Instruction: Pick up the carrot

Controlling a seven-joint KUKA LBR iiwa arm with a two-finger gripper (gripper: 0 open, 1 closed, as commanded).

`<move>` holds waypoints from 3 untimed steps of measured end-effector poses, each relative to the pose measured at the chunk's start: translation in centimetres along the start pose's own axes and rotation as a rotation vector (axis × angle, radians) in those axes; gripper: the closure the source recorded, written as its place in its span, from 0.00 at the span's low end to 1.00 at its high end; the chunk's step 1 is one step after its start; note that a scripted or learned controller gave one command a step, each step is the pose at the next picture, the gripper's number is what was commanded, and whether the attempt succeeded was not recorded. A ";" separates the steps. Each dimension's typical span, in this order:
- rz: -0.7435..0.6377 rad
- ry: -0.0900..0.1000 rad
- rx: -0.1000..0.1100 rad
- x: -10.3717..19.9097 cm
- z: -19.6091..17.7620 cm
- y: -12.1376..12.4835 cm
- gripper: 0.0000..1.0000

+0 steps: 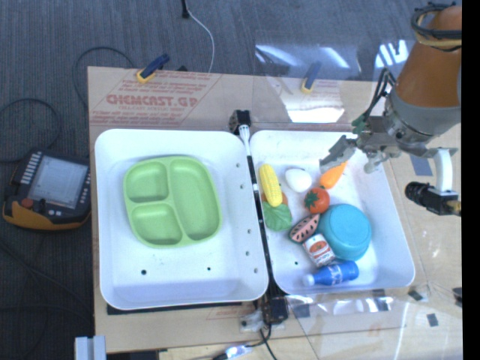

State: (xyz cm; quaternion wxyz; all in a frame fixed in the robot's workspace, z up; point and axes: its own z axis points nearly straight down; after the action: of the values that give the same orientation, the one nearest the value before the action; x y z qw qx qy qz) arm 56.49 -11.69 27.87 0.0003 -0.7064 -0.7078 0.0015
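The carrot (334, 175), small and orange, lies in the right bin (390, 223) near its far right side, pointing down-left toward a white egg (298, 178). My gripper (353, 159) hangs just above and to the right of it, open, with its fingers spread wide. The left finger (335, 154) sits over the carrot's upper end, and the right finger is off to the carrot's right. Nothing shows between the fingers.
Around the carrot in the right bin are a corn cob (270, 184), a tomato (317, 199), a green leaf (278, 216), a watermelon slice (303, 229), a blue bowl (347, 231), a can (320, 250) and a blue bottle (335, 274). A green divided plate (172, 199) lies in the left bin (112, 261).
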 end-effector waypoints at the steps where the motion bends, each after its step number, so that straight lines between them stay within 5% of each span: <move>1: 0.241 0.002 0.013 -4.3 14.0 3.3 0.00; 2: 0.244 0.004 -0.007 -8.4 18.4 8.5 0.00; 3: 0.240 0.000 -0.005 -8.3 17.6 8.5 1.00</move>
State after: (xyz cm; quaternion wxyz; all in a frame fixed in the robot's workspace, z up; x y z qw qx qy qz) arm 64.91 -20.04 10.23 -0.0017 -0.7861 -0.6181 0.0000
